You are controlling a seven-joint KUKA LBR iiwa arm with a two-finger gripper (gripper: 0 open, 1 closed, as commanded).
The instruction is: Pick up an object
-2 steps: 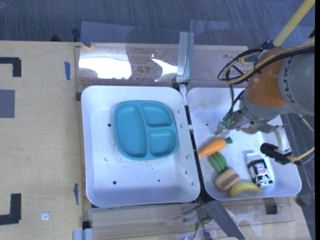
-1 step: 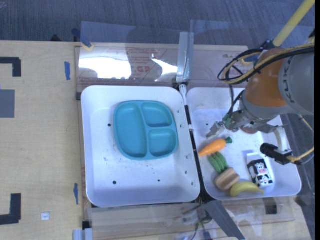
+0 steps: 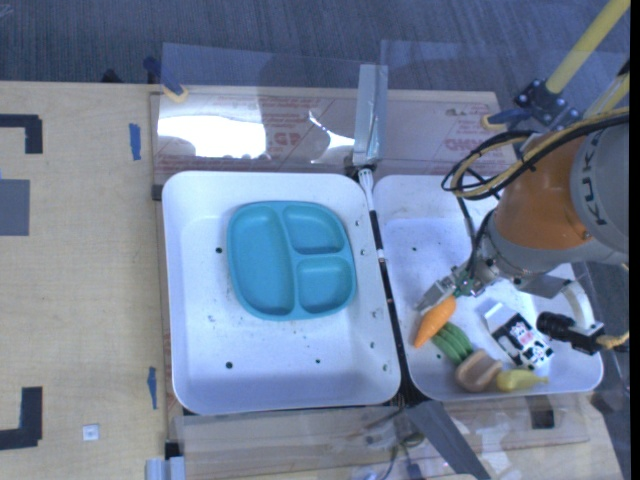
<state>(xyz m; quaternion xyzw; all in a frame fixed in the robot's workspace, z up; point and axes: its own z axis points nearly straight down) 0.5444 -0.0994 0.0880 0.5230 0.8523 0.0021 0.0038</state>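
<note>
Low in the right bin (image 3: 420, 218) lie a yellow piece (image 3: 520, 378), brown piece (image 3: 478, 370), green vegetable (image 3: 452, 341) and orange carrot (image 3: 434, 320); the jaws' gripper (image 3: 452, 287) sits just above the carrot, their state cannot be told. Left of centre, a teal divided plate (image 3: 292, 259) rests in the left bin (image 3: 200, 348).

Looks like a robotics lab or test cell. Plain wooden bench (image 3: 70, 268) marked with black and blue tape, two white bins (image 3: 190, 368) fixed side by side, clear plastic sheeting behind, loose cables (image 3: 490, 163) trailing off an industrial arm (image 3: 560, 208), grey carpet beyond.
</note>
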